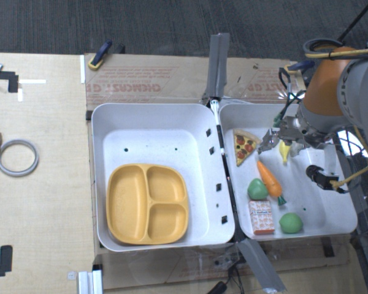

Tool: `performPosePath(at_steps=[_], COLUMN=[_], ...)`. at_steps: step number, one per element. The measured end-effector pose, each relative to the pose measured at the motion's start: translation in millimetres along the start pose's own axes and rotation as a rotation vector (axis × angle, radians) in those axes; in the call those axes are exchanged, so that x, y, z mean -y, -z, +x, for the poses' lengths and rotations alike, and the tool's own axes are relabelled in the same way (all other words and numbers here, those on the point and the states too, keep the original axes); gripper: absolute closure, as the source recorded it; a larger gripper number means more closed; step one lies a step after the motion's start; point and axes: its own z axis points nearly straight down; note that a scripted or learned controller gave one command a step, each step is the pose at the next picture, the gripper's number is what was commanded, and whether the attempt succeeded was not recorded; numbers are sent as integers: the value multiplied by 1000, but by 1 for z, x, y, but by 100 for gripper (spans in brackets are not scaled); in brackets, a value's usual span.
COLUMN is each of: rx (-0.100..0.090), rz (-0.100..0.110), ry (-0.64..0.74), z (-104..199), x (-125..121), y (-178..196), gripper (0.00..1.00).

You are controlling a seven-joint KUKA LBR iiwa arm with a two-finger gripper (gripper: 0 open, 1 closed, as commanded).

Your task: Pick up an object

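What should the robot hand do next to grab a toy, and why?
Probably drop straight down a little. The gripper hovers in the right bin over a yellow toy, beside the carrot, and nothing looks caught in it yet.

My arm is a thick grey tube, rounded at the joints, with a broad orange band wrapped around it just above the wrist. Below that band sits my claw, a small cluster of grey and dark metal parts. Thin black cables loop out beside the orange band, and a yellow cable arcs over the top of it. Another black cable runs up and away from the band.
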Motion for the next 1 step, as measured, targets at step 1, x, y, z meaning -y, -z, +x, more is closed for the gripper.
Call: performPosePath(at_steps=[1], rx=[0], rz=[5], ry=[-1], z=[-1], x=[0], y=[6], gripper=[100])
